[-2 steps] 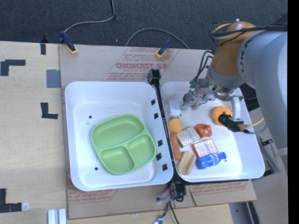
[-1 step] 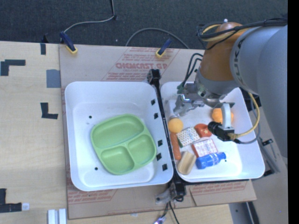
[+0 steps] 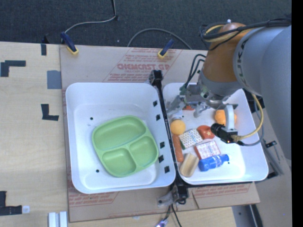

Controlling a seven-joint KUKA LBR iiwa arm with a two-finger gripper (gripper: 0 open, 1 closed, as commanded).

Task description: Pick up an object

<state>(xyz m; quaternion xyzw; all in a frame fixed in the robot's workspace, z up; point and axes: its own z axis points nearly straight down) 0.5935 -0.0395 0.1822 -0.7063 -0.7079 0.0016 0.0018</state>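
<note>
Gripper: metal two-finger gripper low in the right white bin; grip state cannot be told.
Nearby: round orange ball just below.
Left bin: green divided plastic tray.

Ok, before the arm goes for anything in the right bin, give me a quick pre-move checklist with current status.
1. hand is over the right bin: ok.
2. Nothing visibly held yet: ok.
3. Open or shut: cannot tell.
4. Targets in view: orange ball, blue bottle, red-and-white box: ok.
5. Room around the targets: not ok, they lie crowded together.
6. green tray lies in the left bin, apart from the work: ok.
</note>
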